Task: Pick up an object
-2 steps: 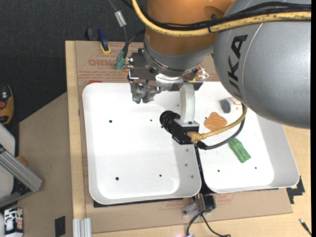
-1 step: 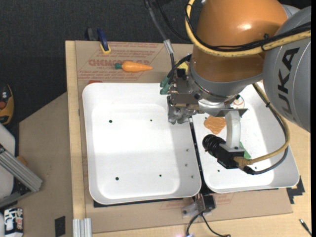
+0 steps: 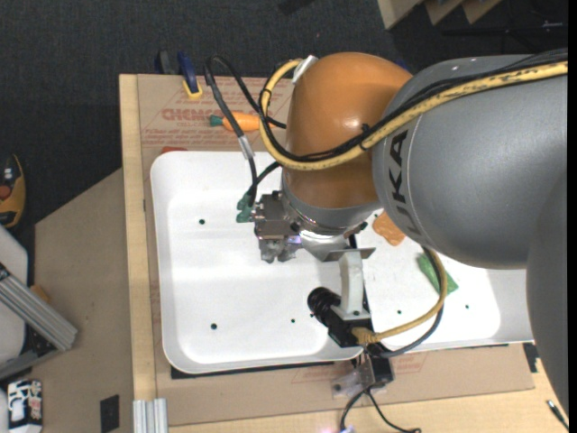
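Observation:
My gripper (image 3: 272,234) hangs low over the middle of the left white bin (image 3: 194,269), under the arm's big orange band. A small dark green object (image 3: 243,208) lies right beside the gripper's left side; whether they touch is hidden. An orange object (image 3: 389,231) peeks out from under the arm near the divide between the bins. A green strip-like object (image 3: 436,274) lies in the right bin (image 3: 473,318), partly covered by the arm.
The arm and its yellow-black cables cover most of the right bin. A black cable connector (image 3: 332,318) hangs over the left bin's front right. An orange and green item (image 3: 231,121) and a blue-yellow clamp (image 3: 188,76) sit on the cardboard behind the bins.

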Action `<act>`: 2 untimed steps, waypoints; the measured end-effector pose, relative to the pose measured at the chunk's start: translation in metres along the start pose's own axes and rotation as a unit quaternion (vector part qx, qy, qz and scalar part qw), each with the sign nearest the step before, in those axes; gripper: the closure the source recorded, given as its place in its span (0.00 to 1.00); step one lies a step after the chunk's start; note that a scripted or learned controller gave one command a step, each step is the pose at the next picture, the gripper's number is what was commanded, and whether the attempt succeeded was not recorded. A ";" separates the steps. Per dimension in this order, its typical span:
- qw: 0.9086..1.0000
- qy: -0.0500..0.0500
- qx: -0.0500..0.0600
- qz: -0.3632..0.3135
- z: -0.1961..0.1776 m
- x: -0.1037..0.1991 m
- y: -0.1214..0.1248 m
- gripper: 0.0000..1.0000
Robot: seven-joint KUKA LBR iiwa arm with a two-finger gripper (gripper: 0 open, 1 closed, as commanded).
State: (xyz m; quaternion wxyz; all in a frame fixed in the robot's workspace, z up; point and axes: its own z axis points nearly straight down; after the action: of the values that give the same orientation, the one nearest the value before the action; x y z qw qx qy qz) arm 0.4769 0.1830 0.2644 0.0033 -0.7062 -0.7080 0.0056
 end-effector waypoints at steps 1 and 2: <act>1.000 0.003 -0.008 -0.001 -0.032 0.044 0.002 1.00; 1.000 -0.001 0.000 0.002 0.076 0.040 0.000 1.00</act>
State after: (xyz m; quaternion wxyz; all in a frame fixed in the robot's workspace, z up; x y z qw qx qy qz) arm 0.4762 0.2232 0.1881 0.0027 -0.7077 -0.7065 0.0067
